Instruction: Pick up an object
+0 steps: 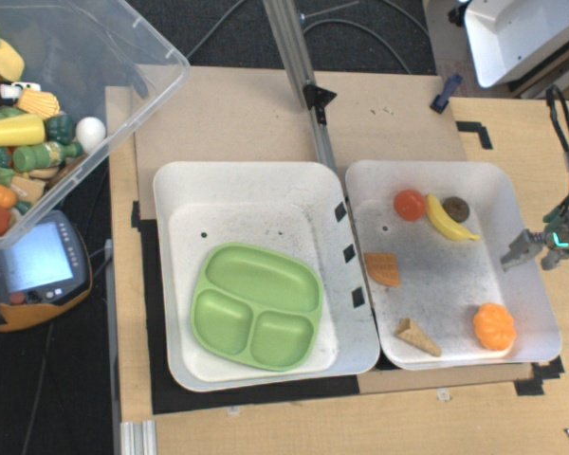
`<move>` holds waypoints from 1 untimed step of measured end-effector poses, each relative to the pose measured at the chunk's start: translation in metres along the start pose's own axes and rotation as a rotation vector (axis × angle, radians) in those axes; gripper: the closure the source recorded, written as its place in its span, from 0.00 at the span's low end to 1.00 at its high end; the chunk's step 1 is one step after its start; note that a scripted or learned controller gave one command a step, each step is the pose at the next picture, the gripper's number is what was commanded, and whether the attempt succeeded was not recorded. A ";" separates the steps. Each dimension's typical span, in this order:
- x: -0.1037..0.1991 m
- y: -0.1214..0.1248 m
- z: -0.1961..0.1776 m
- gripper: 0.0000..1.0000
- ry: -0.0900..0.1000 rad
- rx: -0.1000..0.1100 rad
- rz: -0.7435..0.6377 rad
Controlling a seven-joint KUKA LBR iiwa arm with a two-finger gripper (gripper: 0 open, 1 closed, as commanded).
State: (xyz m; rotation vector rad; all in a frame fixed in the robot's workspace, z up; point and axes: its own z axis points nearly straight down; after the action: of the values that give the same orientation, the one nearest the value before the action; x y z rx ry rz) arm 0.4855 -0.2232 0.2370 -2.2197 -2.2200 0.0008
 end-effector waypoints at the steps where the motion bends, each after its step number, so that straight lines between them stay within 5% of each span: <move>1: 0.000 0.000 0.000 0.00 0.000 -0.001 0.000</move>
State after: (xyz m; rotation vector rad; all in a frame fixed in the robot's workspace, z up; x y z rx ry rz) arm 0.4858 -0.2233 0.2374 -2.2201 -2.2209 0.0000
